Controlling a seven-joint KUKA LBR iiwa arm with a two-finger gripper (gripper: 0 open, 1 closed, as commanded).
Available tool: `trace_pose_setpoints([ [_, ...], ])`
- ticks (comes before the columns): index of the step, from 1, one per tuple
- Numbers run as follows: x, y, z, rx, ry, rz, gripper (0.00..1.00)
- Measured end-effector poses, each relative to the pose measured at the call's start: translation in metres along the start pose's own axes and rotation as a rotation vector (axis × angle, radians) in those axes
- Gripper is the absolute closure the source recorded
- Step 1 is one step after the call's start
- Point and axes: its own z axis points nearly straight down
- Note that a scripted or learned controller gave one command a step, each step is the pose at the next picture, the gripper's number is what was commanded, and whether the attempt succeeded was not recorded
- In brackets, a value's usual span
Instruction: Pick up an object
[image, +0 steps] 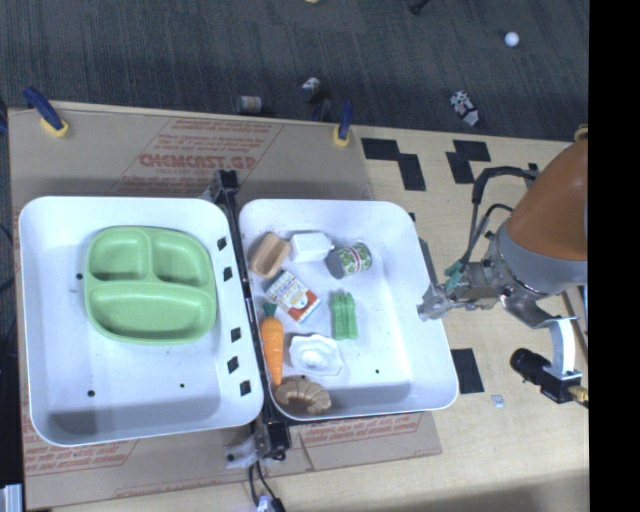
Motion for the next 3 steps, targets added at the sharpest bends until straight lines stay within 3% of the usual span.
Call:
trace_pose_setpoints([
  [1,0.018,0.0,0.015,0.004,0.002,-0.001,1.0],
  [2,0.001,-0.001,0.031,0.006,0.003,-0.001,1.0],
  [3,0.024,0.0,0.004,0.001,0.002,0.0,1.0],
])
